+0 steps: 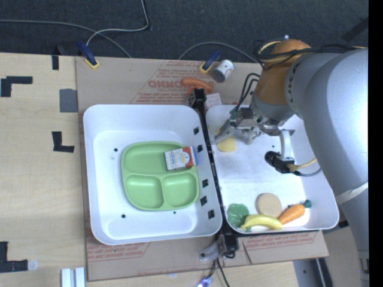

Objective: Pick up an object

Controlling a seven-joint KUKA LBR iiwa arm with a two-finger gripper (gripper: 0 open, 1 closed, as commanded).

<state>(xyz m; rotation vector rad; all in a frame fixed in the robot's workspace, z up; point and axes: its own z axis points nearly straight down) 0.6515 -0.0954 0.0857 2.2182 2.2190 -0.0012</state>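
Observation:
My gripper [239, 130] hangs low over the back left part of the right bin [317, 190], under the orange band of the arm. A small pale yellow object [226, 144] lies on the bin floor just in front of and to the left of the gripper, very close to it. At the bin's front lie a green broccoli-like piece [237, 213], a yellow banana [262, 222], a round tan biscuit [268, 204] and an orange carrot [292, 213]. I see nothing between the gripper's tips.
The left bin [102, 160] holds a green divided plate [158, 178] with a small carton [179, 158] on its back right part. An orange sausage-like item [197, 83] and a small grey cylinder [222, 70] lie behind the bins. A black cable plug [279, 161] hangs beside the wrist.

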